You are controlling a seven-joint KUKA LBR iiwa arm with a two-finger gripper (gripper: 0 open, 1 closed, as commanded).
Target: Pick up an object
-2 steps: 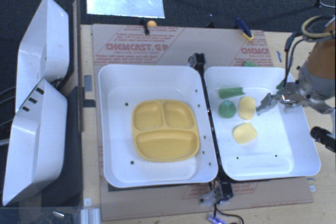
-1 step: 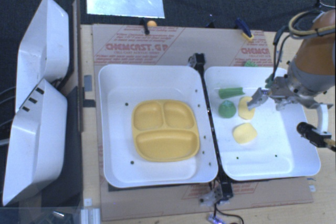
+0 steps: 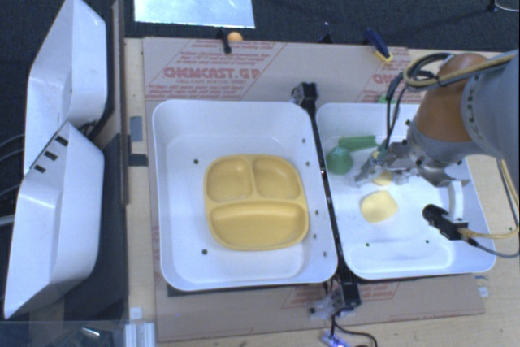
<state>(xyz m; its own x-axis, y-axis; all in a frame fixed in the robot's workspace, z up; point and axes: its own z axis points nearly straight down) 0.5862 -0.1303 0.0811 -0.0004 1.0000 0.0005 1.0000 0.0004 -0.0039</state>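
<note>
Two shallow white bins are set side by side on the bench (image 3: 268, 65), so that things can be picked from one and dropped into the other. In the left bin (image 3: 175, 175) a yellow divided plate (image 3: 256, 201) is laid flat at the centre. In the right bin (image 3: 406, 256) a green scoop-like toy (image 3: 345, 152) is seen toward ten o'clock, and a pale yellow lump (image 3: 379, 207) near the middle. The gripper (image 3: 380, 168) is lowered between them, at about twelve o'clock of the lump and just beside it, with the green toy at its ten o'clock. Whether it is wide or narrow cannot be told, and nothing can be made out in its hold. The lump is judged the likely target, being nearest and lying free.
</note>
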